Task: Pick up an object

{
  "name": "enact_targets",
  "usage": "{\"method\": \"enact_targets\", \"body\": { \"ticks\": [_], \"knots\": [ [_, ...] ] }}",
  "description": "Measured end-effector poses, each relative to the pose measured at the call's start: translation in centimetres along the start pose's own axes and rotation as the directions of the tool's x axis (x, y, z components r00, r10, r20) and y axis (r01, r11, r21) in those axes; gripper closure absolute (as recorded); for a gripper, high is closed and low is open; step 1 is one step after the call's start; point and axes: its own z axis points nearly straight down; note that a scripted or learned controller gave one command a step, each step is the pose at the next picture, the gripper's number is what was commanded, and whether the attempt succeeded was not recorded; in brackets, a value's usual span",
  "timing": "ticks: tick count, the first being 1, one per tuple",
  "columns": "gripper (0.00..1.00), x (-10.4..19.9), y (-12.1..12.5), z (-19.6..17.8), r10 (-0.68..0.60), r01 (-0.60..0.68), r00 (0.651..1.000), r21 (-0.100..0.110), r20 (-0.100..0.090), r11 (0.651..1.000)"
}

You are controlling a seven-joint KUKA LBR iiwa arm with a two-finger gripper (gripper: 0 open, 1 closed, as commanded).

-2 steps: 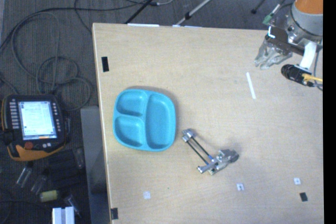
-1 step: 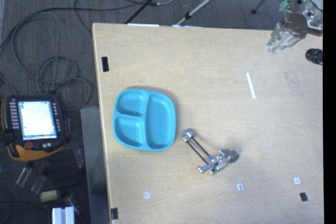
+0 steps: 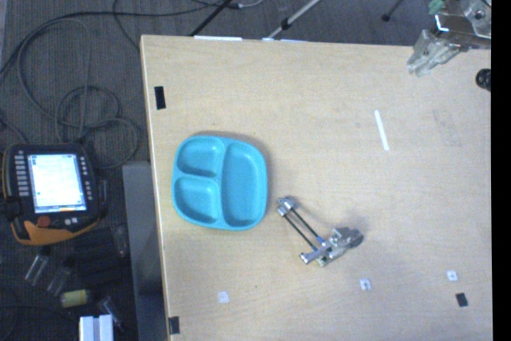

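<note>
I had the arm parked at the upper right corner of the bench, only its wrist end in frame w/ a bit of the orange band above. The gripper (image 3: 429, 56) hung over the bench's far right edge, fingers pointing down and to the left. They looked slightly apart w/ nothing between them, touching nothing.

Nearest to the gripper, below and a little left, a short white strip (image 3: 382, 130) lay flat on the tan bench top (image 3: 319, 92). Further down and left was a metal tool (image 3: 318, 236), two thin rods w/ a clamp-like head, lying on the bench, well apart from the gripper. Just left of the tool sat a blue divided plate (image 3: 221, 182), three compartments, nothing in them.

Furthest off, on the floor left of the bench, the teach pendant (image 3: 53, 185) had its screen lit; text too small to read. No readable labels elsewhere.
</note>
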Motion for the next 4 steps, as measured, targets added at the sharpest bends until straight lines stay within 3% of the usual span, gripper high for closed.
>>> {"method": "enact_targets", "body": {
  "ticks": [1, 2, 3, 4],
  "knots": [
    [1.0, -1.1, -3.9, 0.8, -0.482, 0.482, 0.876, -0.003, -0.004, 0.876],
    [1.0, -1.0, -0.8, 17.0, -0.338, 0.338, 0.941, -0.002, -0.007, 0.941],
    [1.0, -0.6, -0.4, 12.7, -0.077, 0.077, 0.997, -0.001, -0.004, 0.997],
    [0.0, -0.6, -0.4, 12.7, -0.077, 0.077, 0.997, 0.0, -0.004, 0.997]
  ]
}}
